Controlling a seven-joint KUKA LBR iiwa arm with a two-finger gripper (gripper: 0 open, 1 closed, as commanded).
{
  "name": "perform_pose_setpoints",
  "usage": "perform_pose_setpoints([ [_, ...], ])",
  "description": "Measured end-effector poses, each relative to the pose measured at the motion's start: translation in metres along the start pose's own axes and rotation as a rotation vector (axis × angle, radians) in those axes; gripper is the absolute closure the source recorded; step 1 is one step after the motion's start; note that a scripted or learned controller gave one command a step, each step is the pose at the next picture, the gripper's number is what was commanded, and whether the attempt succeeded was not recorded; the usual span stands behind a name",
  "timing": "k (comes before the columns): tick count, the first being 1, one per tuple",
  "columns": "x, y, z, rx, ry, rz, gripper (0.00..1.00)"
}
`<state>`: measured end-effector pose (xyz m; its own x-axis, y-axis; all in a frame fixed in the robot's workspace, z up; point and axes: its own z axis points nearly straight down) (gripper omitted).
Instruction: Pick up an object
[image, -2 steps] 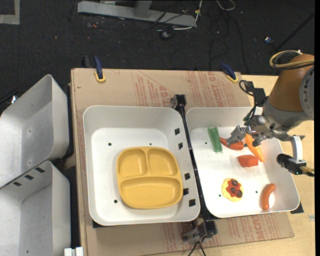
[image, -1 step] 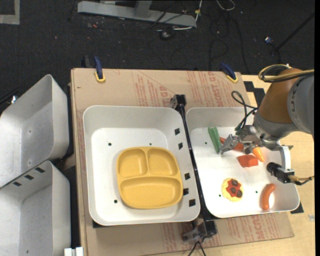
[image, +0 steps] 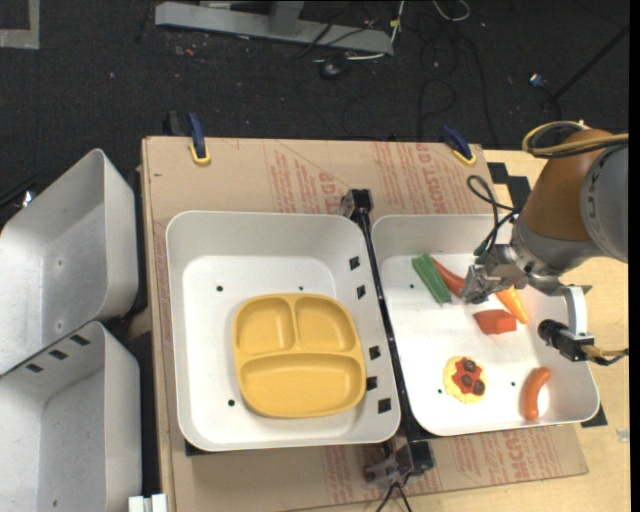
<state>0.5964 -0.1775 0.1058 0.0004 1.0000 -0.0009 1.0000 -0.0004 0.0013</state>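
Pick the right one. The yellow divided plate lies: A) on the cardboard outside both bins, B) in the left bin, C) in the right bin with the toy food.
B: the yellow divided plate lies flat in the left bin, while the toy pizza lies in the right bin.

I count two white bins: the left bin and the right bin. One yellow divided tray. One green piece. One red block. One small pizza. One sausage. One orange carrot-like piece.
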Motion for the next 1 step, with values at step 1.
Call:
perform_pose_setpoints([
  [1, -0.0099, 0.0026, -0.0501, -0.004, -0.001, 0.000, 1.00],
])
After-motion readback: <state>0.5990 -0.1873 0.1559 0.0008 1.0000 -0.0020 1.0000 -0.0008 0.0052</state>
